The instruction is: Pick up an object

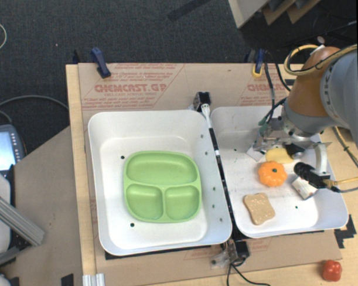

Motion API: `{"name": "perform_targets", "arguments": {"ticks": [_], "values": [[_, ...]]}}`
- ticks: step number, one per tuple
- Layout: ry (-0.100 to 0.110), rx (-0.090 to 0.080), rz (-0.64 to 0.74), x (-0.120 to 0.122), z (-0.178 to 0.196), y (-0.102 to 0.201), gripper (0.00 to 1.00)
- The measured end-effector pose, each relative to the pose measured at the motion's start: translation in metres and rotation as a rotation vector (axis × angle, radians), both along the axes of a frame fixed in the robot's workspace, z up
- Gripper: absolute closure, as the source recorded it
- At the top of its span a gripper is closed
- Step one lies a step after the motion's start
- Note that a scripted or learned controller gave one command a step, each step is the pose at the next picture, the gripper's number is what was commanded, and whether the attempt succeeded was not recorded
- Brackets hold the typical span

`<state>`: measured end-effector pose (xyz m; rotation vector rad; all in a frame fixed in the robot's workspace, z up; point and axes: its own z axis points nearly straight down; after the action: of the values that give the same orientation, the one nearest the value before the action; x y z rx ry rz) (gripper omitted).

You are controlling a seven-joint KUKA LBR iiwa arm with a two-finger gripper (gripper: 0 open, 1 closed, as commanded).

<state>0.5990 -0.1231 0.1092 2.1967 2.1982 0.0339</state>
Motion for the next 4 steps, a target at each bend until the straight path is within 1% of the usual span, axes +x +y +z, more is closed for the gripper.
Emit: {"name": "perform_targets", "arguments": {"ticks": [1, 2, 3, 4], "values": [[-0.006, -0.003, 0.003, 0.003, 0.012, 0.000, 1.00], [0.034, 0.009, 0.005, -0.019, 0.080, 0.052, 1.00], [0.045, 0.015, 0.012, -0.074, 0.075, 0.173, 1.00], [0.035, 0.013, 0.010, -0.080, 0.122, 0.250, 1.00]]}}
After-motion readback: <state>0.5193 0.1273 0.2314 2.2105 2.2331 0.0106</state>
